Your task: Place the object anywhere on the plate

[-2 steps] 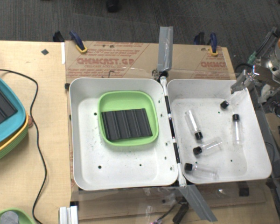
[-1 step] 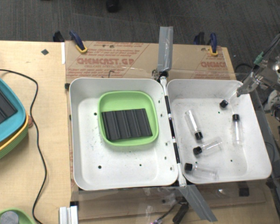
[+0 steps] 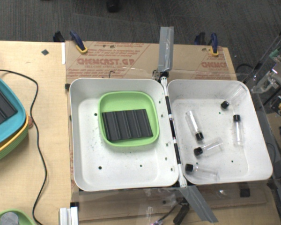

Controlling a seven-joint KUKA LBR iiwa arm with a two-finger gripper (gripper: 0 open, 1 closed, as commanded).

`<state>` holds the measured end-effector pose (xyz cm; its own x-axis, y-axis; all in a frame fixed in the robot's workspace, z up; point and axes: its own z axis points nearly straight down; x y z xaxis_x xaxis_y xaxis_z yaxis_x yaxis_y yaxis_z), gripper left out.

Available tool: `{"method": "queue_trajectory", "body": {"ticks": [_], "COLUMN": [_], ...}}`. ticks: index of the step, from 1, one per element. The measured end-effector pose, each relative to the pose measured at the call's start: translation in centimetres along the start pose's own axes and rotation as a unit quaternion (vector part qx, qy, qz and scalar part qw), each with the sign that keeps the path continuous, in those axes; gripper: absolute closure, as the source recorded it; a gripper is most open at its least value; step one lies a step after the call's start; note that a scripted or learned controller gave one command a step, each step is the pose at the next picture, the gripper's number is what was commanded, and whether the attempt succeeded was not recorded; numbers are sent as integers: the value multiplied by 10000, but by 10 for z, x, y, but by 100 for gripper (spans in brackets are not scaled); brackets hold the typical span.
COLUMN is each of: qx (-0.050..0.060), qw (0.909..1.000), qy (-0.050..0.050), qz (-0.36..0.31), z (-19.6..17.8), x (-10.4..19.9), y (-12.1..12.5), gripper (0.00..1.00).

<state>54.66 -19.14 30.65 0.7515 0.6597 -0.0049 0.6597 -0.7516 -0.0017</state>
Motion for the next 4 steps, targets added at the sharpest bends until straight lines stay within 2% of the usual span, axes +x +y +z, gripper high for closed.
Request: {"method": "queue_trajectory", "body": {"ticks": [1, 2, 3, 4], "qx": [13, 8, 15, 14], "qw": [9962, 9738, 9696, 9689], "qy": [1, -3, -3, 0], "qz": [871, 2275, 2449, 2473], "z": [30, 24, 38, 17], "x": [-3, -13, -6, -7], "y": [-5, -9, -43, -86], "gripper": [0, 0, 0, 0]}}
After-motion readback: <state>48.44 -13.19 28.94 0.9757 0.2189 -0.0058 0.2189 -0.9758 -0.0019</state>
